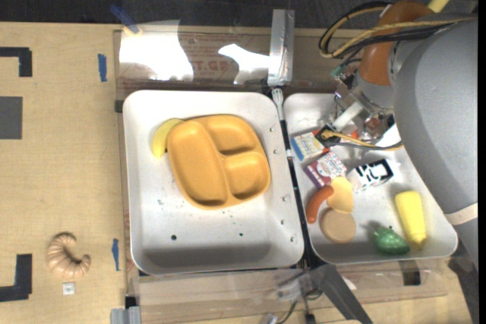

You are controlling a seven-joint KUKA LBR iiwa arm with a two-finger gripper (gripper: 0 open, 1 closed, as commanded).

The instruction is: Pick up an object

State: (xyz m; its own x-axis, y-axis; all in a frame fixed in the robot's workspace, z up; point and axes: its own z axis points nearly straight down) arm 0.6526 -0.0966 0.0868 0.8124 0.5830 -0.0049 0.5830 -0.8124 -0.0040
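The right bin (425,250) holds several toy foods: a yellow corn cob (411,215), a green pepper (389,240), a tan round piece (339,225), an orange-red sausage (319,202), a pale yellow piece (342,193), a small purple packet (327,166) and a blue-and-white carton (307,143). My gripper (351,121) hangs over the back of this bin, beneath the orange wrist band. Cables and the grey arm (437,102) cover much of it. Nothing shows between its fingers.
The left bin (144,186) carries an orange divided tray (218,158) with a yellow banana (160,136) tucked behind its left edge. A tan croissant toy (67,255) lies on the bench at the lower left. A metal divider (280,49) stands behind the bins.
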